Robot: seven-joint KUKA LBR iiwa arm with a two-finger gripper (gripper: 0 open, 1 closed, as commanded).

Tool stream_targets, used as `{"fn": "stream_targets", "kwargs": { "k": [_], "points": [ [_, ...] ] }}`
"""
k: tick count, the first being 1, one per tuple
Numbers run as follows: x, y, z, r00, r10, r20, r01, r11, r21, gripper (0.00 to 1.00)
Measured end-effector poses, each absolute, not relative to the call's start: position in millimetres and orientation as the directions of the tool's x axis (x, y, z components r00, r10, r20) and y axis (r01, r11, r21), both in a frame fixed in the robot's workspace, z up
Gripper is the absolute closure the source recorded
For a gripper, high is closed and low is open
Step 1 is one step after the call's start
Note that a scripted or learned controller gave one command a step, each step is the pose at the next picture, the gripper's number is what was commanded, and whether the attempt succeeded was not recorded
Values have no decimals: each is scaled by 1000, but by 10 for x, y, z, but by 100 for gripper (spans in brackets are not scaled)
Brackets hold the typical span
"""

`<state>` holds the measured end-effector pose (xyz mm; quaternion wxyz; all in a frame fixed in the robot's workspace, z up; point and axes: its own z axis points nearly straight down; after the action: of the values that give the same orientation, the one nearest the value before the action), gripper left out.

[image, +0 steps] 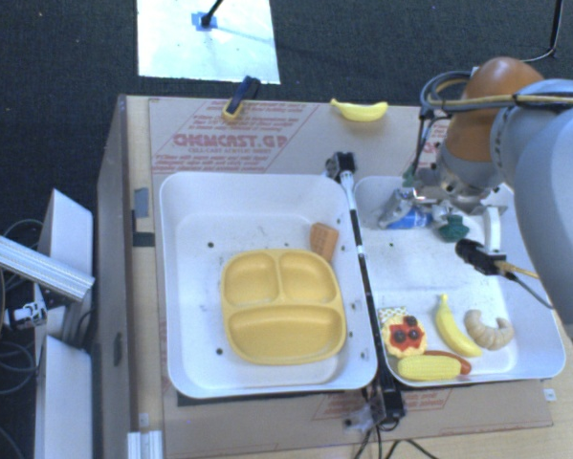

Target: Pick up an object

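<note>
The gripper (412,202) sits low at the upper right of the frame, in the right bin's (539,357) far corner, its fingers closed around a blue-and-white object (407,218).

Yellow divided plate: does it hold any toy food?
No. The yellow divided plate has bare compartments; the ice-cream cone lies beside it in the left bin.

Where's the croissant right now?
The croissant lies in the right bin, near its front right corner, just right of the banana.
</note>
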<state>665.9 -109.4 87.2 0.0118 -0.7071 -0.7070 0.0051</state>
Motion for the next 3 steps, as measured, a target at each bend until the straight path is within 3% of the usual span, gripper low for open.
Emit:
{"fn": "stream_targets", "kwargs": {
  "k": [1,2,3],
  "points": [
    [6651,-1104,975,-2,1000,8,1000,2,-30,100],
    [6371,-504,1861,-5,1000,1,1000,5,5,100],
    [6279,-1004,1703,-1,1000,-2,1000,1,2,100]
  ]
}}
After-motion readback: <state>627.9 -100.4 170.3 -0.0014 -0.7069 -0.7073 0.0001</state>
